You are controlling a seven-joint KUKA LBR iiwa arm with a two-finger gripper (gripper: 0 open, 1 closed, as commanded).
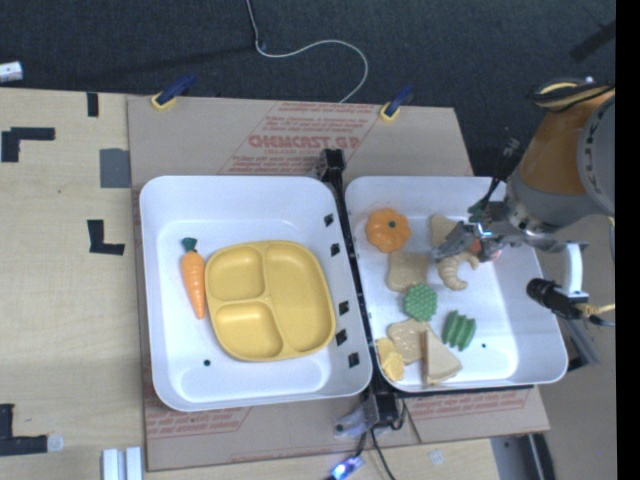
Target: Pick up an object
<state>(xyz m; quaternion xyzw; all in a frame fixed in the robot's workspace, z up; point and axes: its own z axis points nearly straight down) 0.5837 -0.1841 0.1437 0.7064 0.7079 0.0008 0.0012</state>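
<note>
Dark carpet lies behind a pale wooden bench (60,298) on which a cardboard sheet (300,140) carries 2 shallow white bins side by side; the grey arm (560,168) with its orange band reaches in from the right, and its pincer (462,245) hangs low over the upper middle of the right bin (520,353); whether its fingers are spread or closed I cannot tell, since they blur into the objects beneath, and nothing can be seen held between them; directly under the pincer, seemingly touching it, lies a pale croissant-shaped toy (455,271); just above and slightly left of the pincer sits a beige piece (442,229), partly hidden; to the pincer's left, near, rests an orange pumpkin (387,229); below and left of it lies a tan biscuit-like piece (405,271), and just below that a green bumpy round (421,302); further below the pincer sits a green ridged toy (459,329), and below-left a cluster of tan and yellow pieces (412,348) near the bin's lower edge; well apart to the pincer's left, in the left bin (160,208), lies a yellow plate (270,298) with 3 compartments, and beside its far edge a carrot (193,278) with green top pointing up the view; a white cable (310,48) loops over the carpet above.
</note>
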